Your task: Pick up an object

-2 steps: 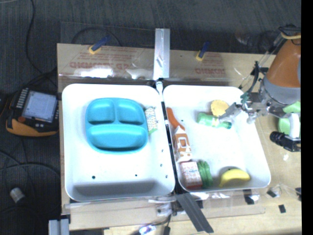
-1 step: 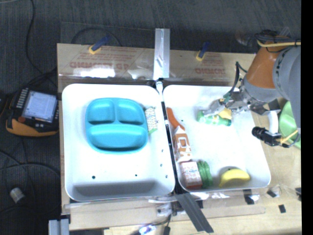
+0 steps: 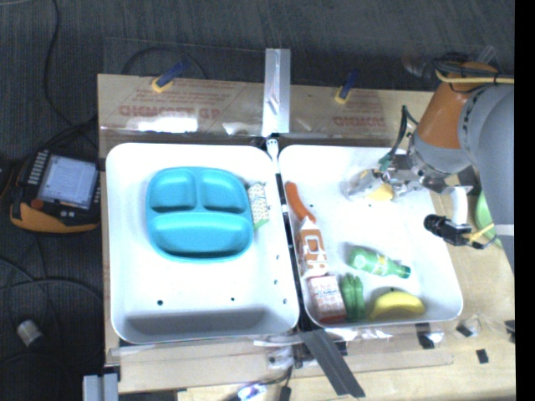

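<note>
My gripper (image 3: pixel 369 182) reaches into the right bin (image 3: pixel 418 249) from the right and hovers at its far side. A small yellow object (image 3: pixel 383 194) lies right by its tip; whether the two touch is unclear. Along the bin's left wall lies a bottle with an orange neck (image 3: pixel 306 239), and a red-labelled jar (image 3: pixel 325 297) sits at its near end. A green bottle (image 3: pixel 378 264) lies in the middle. At the near edge are a yellow banana (image 3: pixel 398 304) and a green item (image 3: pixel 351 294).
The left bin (image 3: pixel 134 291) holds a blue divided plate (image 3: pixel 201 210) and a small speckled piece (image 3: pixel 257 204) against the divider. The grey arm with its orange band (image 3: pixel 440 114) stands over the right bin's far right corner. A black fitting (image 3: pixel 445 226) juts out at the right rim.
</note>
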You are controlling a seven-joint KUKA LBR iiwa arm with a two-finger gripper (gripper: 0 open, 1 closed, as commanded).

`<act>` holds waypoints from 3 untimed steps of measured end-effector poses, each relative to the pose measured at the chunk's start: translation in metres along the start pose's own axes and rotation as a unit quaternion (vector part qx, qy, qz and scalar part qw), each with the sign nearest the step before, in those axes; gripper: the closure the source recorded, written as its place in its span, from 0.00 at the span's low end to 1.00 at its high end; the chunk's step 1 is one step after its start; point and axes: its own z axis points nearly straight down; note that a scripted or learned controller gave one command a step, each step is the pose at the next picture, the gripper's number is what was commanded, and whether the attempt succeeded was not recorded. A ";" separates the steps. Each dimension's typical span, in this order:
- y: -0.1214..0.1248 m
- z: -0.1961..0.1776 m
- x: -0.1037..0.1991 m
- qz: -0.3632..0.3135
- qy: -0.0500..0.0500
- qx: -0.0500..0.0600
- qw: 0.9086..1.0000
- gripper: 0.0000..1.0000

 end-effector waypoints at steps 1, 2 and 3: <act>-0.003 -0.005 -0.003 0.001 -0.002 0.005 1.000 1.00; 0.006 -0.116 0.038 0.036 -0.002 0.008 0.999 1.00; -0.003 -0.083 0.049 -0.046 -0.001 0.009 0.999 1.00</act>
